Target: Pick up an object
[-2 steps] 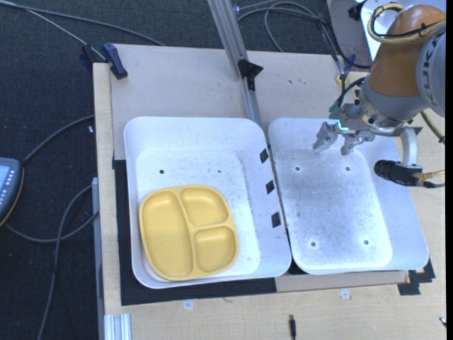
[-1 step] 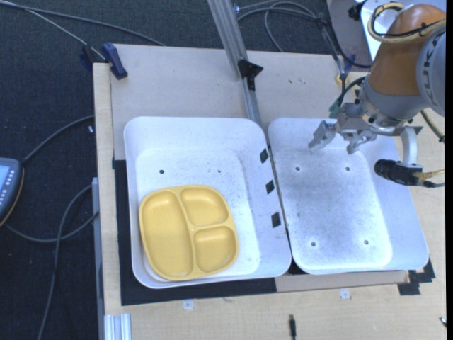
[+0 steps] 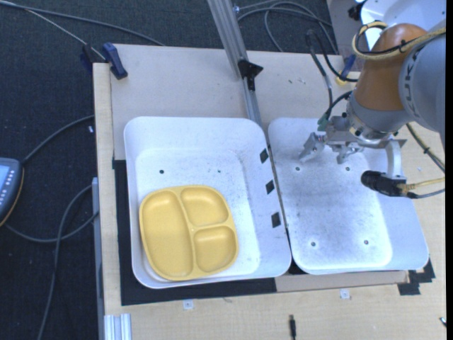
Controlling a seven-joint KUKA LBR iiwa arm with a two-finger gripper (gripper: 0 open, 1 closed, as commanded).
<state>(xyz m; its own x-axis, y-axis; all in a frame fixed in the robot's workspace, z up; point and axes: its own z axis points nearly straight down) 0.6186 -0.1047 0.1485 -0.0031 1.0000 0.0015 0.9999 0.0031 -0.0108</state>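
At the near edge, the tabletop (image 3: 212, 317) shows as a pale wooden strip, with a small dark mark near its front. Just behind it sit two shallow white bins side by side.

In the left bin (image 3: 191, 137) lies a yellow plate (image 3: 187, 231) with three compartments, flat in the near-left corner and touching nothing else. Small black tabs run along the seam where the two bins meet.

The right bin (image 3: 340, 225) has a speckled grey floor, and the arm hangs over its far part. The pincer (image 3: 327, 149) points down at the bin's far-left area, well apart from the plate. Its two pale fingers (image 3: 309, 147) are spread apart, and nothing sits between them. A black cylindrical part (image 3: 379, 182) juts from the wrist to the right, with yellow cable trailing off it.

Above the wrist is the orange band (image 3: 386, 62), then the grey arm (image 3: 428, 76) running out to the right.

Further back, a slanted metal post (image 3: 230, 34) rises from between the bins. A blue clamp (image 3: 115, 59) grips the tabletop's far-left corner, and cables snake over the dark floor (image 3: 49, 34) beyond.
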